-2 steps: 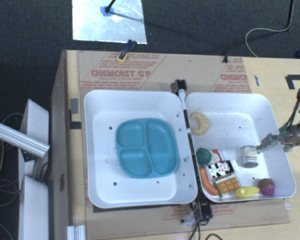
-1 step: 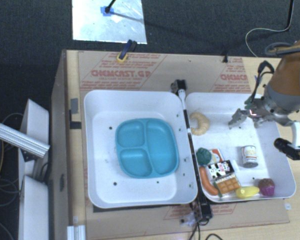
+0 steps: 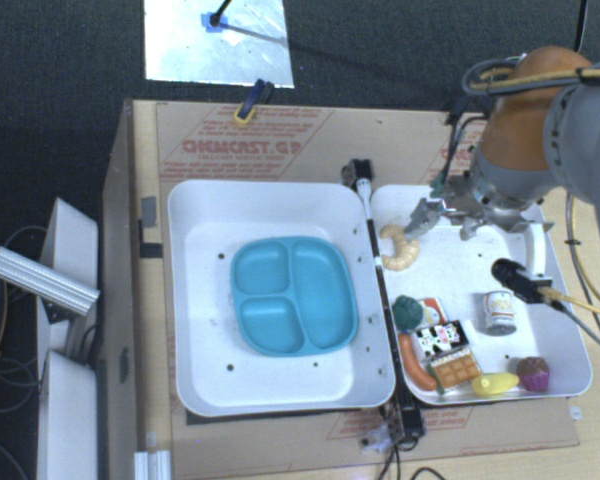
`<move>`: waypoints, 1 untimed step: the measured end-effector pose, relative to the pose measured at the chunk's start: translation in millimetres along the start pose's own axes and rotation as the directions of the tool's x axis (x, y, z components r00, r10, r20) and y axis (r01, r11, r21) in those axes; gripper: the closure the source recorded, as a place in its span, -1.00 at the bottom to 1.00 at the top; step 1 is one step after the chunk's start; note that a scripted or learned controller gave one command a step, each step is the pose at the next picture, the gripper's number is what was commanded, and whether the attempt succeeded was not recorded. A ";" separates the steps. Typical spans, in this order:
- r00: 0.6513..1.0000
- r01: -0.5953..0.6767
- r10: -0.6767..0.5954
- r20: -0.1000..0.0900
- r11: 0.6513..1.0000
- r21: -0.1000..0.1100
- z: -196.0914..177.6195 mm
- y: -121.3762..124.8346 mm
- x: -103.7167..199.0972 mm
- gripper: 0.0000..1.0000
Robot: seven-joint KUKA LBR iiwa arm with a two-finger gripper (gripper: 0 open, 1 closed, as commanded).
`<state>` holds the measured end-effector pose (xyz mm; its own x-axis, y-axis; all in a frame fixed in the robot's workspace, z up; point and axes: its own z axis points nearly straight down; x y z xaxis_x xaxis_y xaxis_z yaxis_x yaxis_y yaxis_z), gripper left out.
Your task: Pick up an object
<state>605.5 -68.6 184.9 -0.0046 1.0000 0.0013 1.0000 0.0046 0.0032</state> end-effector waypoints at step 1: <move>1.000 -0.003 0.003 0.002 1.000 0.003 75.6 18.4 -24.9 -1.00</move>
<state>624.3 -93.3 109.4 -0.0013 1.0000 -0.0003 1.0000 0.0013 -0.0001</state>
